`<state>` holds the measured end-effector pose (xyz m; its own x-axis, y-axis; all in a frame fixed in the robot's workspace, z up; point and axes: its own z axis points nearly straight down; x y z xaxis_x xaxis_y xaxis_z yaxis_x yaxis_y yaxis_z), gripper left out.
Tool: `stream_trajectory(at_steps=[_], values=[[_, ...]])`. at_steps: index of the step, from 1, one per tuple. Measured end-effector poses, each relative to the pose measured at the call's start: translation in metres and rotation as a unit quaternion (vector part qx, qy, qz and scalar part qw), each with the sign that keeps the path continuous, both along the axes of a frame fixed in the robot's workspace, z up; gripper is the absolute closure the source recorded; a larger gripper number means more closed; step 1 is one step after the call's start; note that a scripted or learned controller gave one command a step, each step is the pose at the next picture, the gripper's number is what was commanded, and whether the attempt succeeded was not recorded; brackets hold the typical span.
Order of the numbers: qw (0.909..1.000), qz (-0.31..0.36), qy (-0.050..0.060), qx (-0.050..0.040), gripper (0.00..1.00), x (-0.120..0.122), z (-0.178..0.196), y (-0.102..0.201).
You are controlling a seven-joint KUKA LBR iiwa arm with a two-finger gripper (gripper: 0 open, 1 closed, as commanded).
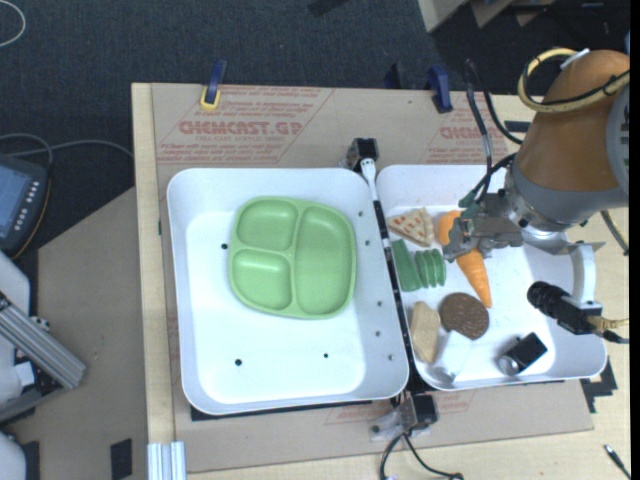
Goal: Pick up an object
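Note:
My gripper hangs low over the right bin, reaching in from the right. Directly under it lies an orange carrot, whose upper end is hidden by the gripper; whether they touch I cannot tell. Left of the gripper sit a tan pizza-like wedge and a green ridged piece. A round brown cookie and a pale beige piece lie nearer the front. A small black block rests at the front right.
The left bin holds a light green divided plate. A black fitting on the arm juts over the right bin's right side. The grey and orange arm covers the bin's far right corner.

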<state>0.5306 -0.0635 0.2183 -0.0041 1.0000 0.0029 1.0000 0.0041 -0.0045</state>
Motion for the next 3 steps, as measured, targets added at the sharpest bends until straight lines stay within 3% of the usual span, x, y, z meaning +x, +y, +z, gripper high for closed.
stream_trajectory(at_steps=[1, 2, 3], values=[[1.0000, -0.001, -0.002, -0.0008, 1.00, -0.012, 0.017, 0.007], [1.0000, -0.002, -0.003, -0.0018, 1.00, -0.005, 0.012, -0.004], [1.0000, -0.001, -0.001, -0.0008, 1.00, -0.005, 0.001, 0.010]])
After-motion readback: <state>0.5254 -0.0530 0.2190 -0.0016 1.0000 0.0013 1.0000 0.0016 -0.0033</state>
